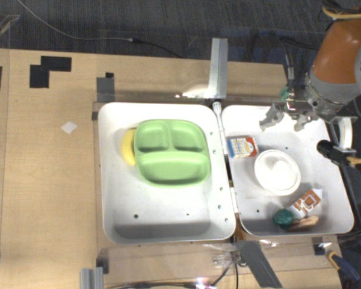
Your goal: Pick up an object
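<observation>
The wooden bench [42, 179] is carrying two shallow white bins side by side, touching along a metal divider. The left bin [117, 209] is sitting toward nine o'clock, the right bin [337, 209] toward three o'clock. Black tape patches [48, 70] are lying on the bench at ten o'clock.

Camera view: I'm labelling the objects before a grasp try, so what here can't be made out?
- Yellow object in the left bin: mostly hidden under the green divided plate.
- Small carton in the right bin: print too small to read.
- Green item and orange packet: too small to identify.
- Arm: cut off by the frame's right edge.
</observation>
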Robot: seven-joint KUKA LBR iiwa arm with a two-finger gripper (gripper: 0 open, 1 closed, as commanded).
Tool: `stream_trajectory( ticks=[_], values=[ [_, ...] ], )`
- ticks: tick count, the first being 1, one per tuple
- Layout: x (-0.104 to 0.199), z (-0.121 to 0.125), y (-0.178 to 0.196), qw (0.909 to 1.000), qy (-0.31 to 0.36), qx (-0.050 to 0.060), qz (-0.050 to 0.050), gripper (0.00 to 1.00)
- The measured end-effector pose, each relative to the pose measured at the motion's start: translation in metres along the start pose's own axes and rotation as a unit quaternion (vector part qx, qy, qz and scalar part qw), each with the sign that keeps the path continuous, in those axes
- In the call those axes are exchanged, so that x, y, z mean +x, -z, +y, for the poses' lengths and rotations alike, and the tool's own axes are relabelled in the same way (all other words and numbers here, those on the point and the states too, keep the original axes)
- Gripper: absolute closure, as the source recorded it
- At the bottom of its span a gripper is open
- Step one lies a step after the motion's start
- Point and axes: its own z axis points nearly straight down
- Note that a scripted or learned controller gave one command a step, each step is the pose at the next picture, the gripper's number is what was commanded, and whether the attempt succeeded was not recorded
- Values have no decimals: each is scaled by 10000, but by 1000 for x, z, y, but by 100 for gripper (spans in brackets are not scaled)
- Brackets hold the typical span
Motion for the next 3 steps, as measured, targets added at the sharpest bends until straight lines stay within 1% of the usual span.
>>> stream_trajectory(
  ticks=[1,2,3],
  values=[
    [21,23,-84,9989,-465,10,0,0],
    [33,35,-38,9886,-1505,2,-1,0],
    [17,15,-124,9883,-1527,-42,3,0]
  ],
)
